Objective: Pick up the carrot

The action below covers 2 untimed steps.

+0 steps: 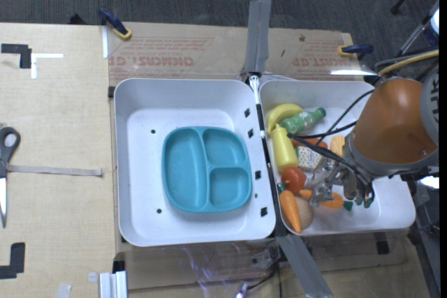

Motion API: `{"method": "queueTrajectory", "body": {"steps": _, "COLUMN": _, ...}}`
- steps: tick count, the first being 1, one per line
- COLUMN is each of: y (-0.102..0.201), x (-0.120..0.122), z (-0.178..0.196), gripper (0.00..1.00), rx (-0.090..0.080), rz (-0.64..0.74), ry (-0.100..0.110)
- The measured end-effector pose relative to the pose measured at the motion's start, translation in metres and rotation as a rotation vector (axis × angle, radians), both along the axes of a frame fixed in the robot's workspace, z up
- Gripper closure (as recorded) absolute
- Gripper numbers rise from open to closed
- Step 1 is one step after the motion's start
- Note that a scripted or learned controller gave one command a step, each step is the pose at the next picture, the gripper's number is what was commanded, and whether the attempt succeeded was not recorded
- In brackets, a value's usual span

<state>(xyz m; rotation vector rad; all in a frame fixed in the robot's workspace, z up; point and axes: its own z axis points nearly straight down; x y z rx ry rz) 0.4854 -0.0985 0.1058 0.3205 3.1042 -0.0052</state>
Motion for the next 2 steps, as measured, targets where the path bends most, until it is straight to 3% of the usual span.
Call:
{"method": "queueTrajectory", "body": {"steps": 1, "y": 0.000, "x": 0.003, "z": 0.010, "gripper": 1.00, "rx": -0.001, "rz": 0.002, "ry": -0.006}}
{"method": "queueTrajectory", "body": {"steps": 2, "y": -0.001, "x": -0.003, "z": -0.009, "gripper": 1.00, "rx": 0.001, "rz": 0.053, "ry": 0.005}}
